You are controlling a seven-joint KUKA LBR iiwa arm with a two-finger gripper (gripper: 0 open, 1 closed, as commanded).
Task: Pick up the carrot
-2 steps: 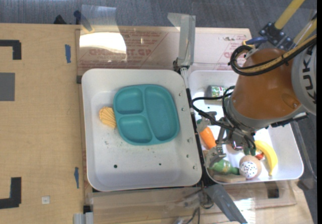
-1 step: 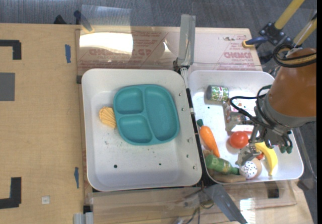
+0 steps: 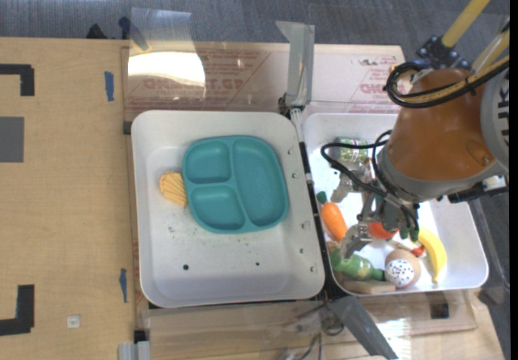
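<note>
The carrot [image 3: 333,221], orange with a green top, lies on the left side of the right bin [image 3: 469,257], close to the divider. My gripper [image 3: 371,230] hangs just right of it, low among the toys, under the big orange wrist band. Its dark fingers [image 3: 356,235] point down and stand slightly apart, with nothing clearly caught between them. The carrot looks untouched on the bin floor.
Around the gripper lie a green vegetable [image 3: 358,268], a white speckled ball [image 3: 400,270], a yellow banana [image 3: 435,252] and a red-orange piece [image 3: 384,230]. The left bin [image 3: 154,253] holds a teal divided plate [image 3: 235,183] and a yellow shell-like toy [image 3: 172,187].
</note>
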